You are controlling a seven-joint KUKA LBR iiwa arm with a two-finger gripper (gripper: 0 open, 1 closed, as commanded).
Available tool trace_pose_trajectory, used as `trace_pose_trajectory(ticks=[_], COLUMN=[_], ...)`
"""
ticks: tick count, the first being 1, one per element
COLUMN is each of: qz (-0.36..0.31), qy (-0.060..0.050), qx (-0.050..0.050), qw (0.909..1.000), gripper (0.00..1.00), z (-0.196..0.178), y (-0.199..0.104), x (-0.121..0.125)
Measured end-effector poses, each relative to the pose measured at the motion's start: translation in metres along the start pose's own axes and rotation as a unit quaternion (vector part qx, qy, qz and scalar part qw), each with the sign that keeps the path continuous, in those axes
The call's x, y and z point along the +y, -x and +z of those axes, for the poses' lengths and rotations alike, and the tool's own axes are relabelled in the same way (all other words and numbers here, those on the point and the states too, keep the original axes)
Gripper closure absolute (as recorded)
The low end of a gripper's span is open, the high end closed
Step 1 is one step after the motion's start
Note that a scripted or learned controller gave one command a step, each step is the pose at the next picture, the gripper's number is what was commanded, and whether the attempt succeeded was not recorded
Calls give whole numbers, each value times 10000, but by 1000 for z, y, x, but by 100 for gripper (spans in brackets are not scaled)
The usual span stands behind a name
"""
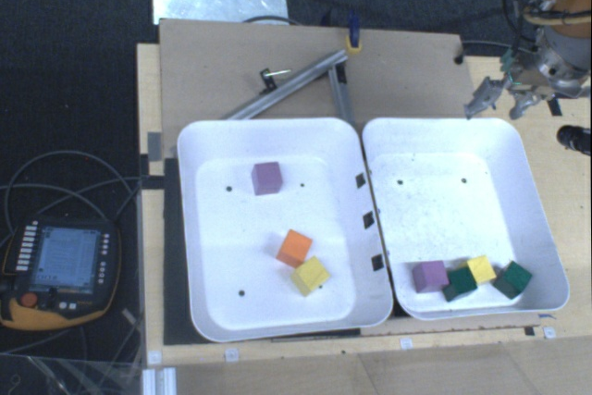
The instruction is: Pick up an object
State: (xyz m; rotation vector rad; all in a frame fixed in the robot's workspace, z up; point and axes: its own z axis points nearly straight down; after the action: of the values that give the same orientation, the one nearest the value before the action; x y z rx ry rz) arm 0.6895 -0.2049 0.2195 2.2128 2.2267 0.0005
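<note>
Approach stage, nothing grabbed yet. Gripper (500,99) parked high at far right, over the back rim of the right bin (444,132), fingers spread, nothing between them. No single target named; candidates split across both bins. Left bin (199,227): purple cube (266,178) alone toward the back, orange cube (294,247) and yellow cube (311,275) touching near the front middle. Right bin, front edge, packed in a row: second purple cube (429,275), dark green cube (459,283), small yellow cube (481,268), another green cube (512,278), all touching or just beside each other and close to the wall. Next move, as judged: pick one cube, travel over it, descend with fingers apart, then close. Lone purple cube in left bin likely easiest, clear on all sides. Front-row cluster probably risky: neighbours and bin wall in the way of the fingers. Orange/yellow pair also awkward, likely to nudge one while closing on the other.
</note>
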Motion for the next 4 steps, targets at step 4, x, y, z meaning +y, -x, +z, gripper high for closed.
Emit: trace_pose_trajectory(ticks=[4], qz=[4], qy=[-12], qx=[3], qw=[10000], gripper=[0], z=[129], y=[-1], x=[-8])
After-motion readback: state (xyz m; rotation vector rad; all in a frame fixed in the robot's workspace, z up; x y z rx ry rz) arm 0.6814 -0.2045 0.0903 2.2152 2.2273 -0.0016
